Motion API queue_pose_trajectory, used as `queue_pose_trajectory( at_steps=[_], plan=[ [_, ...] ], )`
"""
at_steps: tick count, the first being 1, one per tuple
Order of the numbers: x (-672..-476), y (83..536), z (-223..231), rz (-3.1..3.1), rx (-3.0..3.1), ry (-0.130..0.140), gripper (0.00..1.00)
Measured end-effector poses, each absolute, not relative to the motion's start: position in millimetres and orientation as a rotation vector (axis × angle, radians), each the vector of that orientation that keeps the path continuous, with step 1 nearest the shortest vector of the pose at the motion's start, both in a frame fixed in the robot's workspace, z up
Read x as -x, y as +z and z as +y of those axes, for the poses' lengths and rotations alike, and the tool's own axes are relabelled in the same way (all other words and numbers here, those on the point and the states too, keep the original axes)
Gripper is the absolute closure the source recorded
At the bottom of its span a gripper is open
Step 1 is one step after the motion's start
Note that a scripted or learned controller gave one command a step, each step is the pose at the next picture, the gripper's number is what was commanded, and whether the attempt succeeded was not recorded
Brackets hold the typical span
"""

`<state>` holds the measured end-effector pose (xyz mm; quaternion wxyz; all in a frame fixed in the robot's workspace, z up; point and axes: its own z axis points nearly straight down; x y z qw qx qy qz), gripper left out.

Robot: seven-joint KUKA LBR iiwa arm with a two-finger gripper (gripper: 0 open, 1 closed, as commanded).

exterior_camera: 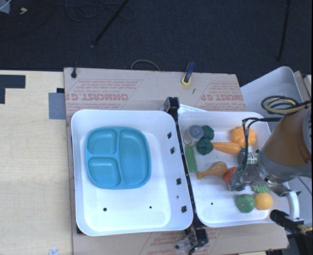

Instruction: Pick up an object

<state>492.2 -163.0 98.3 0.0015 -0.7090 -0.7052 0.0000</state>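
The right bin (pixel 214 214) holds several toy foods: a grey can (pixel 194 133), a dark green vegetable (pixel 204 143), an orange carrot (pixel 226 147), an orange fruit (pixel 242 136), a green stick (pixel 191 159), a tan drumstick (pixel 212 170), a red piece (pixel 229 172), a green ball (pixel 245 203) and a yellow lemon (pixel 263 200). My gripper (pixel 237 183) hangs low in this bin, just right of the red piece and above the green ball. The arm's orange band (pixel 286 139) hides the bin's right side.
The left bin (pixel 92 211) carries a blue divided plate (pixel 117 157). A black divider (pixel 180 163) runs between the two bins. Cardboard (pixel 124 92) lies under both. A cable coil (pixel 278 104) sits at the back right.
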Motion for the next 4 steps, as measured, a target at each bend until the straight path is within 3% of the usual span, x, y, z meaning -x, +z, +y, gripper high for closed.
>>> queue_pose_trajectory(
  at_steps=[2,3,4],
  plan=[
    [-492.4,203,-169,-2.223,2.222,-0.002,1.0],
    [-492.8,229,-170,-2.223,2.22,-0.001,1.0],
    [-485.1,222,-113,-2.222,2.214,0.002,1.0]
  ],
)
